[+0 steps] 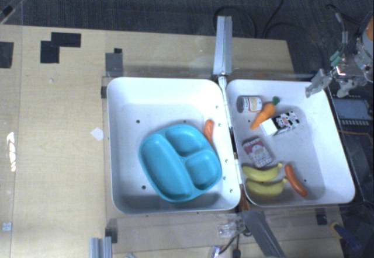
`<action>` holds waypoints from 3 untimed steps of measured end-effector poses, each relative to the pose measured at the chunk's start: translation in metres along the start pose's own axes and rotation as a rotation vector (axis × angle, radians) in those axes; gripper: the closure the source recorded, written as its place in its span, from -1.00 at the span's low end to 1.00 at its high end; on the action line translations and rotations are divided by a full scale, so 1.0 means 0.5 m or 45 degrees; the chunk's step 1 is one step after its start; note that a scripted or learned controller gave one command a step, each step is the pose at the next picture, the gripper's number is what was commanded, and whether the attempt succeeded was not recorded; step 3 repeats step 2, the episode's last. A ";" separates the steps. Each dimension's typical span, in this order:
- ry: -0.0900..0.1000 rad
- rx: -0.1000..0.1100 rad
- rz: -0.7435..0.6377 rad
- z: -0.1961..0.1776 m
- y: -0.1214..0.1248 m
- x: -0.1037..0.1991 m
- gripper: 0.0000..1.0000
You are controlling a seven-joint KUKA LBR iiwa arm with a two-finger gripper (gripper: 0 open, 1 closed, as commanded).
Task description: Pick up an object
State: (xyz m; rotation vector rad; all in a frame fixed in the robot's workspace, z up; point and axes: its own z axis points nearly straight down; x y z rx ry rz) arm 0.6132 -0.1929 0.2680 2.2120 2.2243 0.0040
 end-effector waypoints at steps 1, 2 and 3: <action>-0.003 -0.008 -0.008 -0.024 0.004 0.001 1.00; 0.000 -0.004 0.065 -0.225 0.041 0.163 1.00; 0.000 -0.004 0.065 -0.225 0.041 0.163 1.00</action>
